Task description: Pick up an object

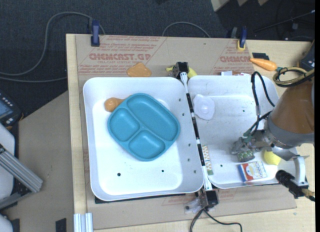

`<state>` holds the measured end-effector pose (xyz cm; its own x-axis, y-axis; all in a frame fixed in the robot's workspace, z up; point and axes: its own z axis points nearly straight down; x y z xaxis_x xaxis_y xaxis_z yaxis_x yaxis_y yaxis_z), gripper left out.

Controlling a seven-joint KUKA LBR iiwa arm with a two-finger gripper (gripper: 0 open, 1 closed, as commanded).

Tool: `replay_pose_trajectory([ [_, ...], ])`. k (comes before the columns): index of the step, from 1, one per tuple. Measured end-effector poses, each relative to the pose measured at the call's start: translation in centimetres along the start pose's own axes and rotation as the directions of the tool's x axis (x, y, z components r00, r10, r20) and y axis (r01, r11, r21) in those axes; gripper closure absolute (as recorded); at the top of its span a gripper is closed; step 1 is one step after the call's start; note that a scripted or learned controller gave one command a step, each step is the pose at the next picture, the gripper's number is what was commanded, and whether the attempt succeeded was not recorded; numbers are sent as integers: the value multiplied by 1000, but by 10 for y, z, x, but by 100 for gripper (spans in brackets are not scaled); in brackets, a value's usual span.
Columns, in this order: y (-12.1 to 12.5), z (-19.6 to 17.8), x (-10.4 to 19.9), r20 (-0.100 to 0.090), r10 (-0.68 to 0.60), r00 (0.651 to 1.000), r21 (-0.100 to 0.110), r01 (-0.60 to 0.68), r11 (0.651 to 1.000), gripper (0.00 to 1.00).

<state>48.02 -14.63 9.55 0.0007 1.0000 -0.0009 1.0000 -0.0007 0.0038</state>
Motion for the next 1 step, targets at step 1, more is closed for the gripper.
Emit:
replay_pose_trajectory([
  [1, 65, -95, 77, -2, -12, 1000, -11, 12, 1000, 100],
])
